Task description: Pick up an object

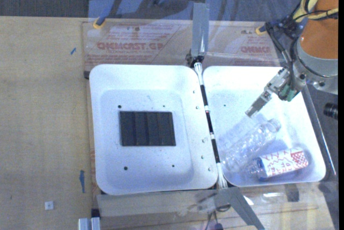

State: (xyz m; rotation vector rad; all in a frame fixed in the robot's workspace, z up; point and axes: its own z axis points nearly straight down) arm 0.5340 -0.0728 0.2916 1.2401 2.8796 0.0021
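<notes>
Clear bottle [250,143] in right bin [317,170], below fingers [257,107]

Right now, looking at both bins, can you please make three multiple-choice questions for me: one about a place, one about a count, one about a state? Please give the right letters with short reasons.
1. Where does the dark ribbed block lie?
A. in the left bin
B. in the right bin
C. on the bench outside the bins

2. How many objects lie in the right bin?
A. none
B. two
C. five

3. How does the clear plastic bottle rest?
A. standing upright
B. lying on its side
D. held up in the claw

Answers:
1 A: the block sits in the middle of the left bin.
2 B: the clear bottle and a red-and-white patterned package lie there.
3 B: it lies on the bin floor, below the claw, which hangs above it.
</notes>
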